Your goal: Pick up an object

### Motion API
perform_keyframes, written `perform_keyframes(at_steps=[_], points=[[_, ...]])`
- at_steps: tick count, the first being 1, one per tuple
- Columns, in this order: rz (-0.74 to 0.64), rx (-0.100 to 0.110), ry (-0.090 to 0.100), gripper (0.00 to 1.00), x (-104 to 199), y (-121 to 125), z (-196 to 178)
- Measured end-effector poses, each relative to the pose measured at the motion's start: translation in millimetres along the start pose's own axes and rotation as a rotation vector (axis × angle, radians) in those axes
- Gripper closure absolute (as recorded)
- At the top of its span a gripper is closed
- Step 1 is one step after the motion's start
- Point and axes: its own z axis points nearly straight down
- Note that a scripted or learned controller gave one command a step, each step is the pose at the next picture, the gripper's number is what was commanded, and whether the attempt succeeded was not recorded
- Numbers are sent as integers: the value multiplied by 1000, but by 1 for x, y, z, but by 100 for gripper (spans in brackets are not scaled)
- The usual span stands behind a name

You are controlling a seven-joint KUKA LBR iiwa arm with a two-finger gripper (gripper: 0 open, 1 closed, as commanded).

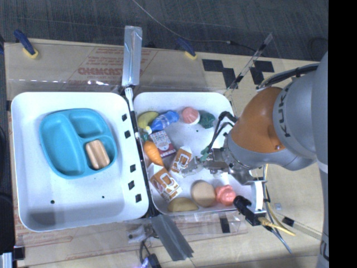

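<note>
1. From my remote seat, I saw the claw (207,162) low inside the right bin (215,100), at the end of the grey arm (304,116) with its orange band (257,124). Whether it was released or clenched, I could not tell; the wrist hid most of it.
2. Just beside the claw, on its left, lay a small brown-and-white carton (182,159), close enough that I could not tell if they touched.
3. Below the claw sat a tan, potato-like piece (203,192), with a pink toy (225,194) just beside it on the right and a yellowish-brown piece (183,205) at the bin's near edge.
4. A second brown-and-white carton (166,183) lay tilted near the bin's lower left, and an orange carrot (152,153) rested above it against the left wall.
5. Further up I made out a small dark-labelled packet (162,140), a blue bottle (165,119), a yellow banana (147,118), a pink-and-white ball (190,115) and a dark green item (208,119) along the far side.
6. The left bin (72,211) held a blue divided plate (64,144), and a brown hot-dog-like toy (97,154) lay in its lower right compartment.
7. Both bins stood side by side on the table (83,63), with blue clamps (25,42) on its far edge.
</note>
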Motion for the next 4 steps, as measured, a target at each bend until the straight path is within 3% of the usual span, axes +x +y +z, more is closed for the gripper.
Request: perform_keyframes(at_steps=[1,2,3,4], points=[[-9,-20,10,0,-13,22,36],[-218,-7,-1,0,18,62,21],[-317,-4,0,0,39,139,34],[-832,7,4,0,43,163,48]])
